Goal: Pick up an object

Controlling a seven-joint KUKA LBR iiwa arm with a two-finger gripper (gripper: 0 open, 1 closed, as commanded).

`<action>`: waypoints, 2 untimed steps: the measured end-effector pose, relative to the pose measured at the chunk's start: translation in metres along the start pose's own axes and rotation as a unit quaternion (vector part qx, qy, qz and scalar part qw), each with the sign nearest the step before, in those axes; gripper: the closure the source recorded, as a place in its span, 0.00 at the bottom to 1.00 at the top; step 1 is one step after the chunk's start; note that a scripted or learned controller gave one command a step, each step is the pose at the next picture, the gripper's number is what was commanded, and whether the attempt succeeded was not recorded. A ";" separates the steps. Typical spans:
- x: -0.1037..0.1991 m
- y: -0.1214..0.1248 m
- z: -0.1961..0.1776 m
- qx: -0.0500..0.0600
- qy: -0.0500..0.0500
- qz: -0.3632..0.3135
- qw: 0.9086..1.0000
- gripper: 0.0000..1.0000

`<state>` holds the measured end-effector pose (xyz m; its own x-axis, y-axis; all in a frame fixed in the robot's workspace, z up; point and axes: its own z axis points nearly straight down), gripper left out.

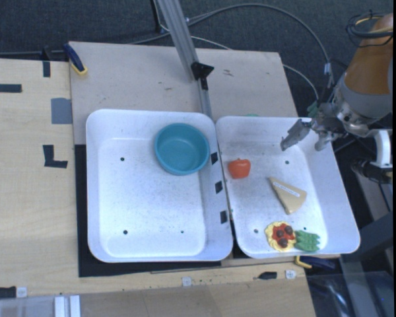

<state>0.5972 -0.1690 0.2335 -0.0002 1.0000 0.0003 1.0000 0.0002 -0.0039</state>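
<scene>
In the right bin (330, 197) lie a small red tomato-like object (239, 168) near its left wall, a tan wedge like a sandwich slice (288, 194) in the middle, and a yellow, red and green toy food piece (291, 237) at the front. A blue bowl (181, 148) stands at the back of the left bin (119, 203). My gripper (306, 137) hovers over the right bin's back right corner, open, its two fingers spread with nothing between them. It is up and to the right of the wedge.
The arm with its orange band (373, 65) comes in from the right edge. A slanted metal pole (181, 35) runs down to the gap between the bins. Cables (284, 25) loop across the dark floor behind the bench.
</scene>
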 end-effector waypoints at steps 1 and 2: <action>0.000 0.004 0.062 0.001 0.000 0.000 1.000 0.00; 0.000 -0.002 0.107 0.000 0.000 0.000 1.000 0.00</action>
<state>0.5947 -0.1686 0.1268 -0.0006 1.0000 0.0008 1.0000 0.0006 -0.0041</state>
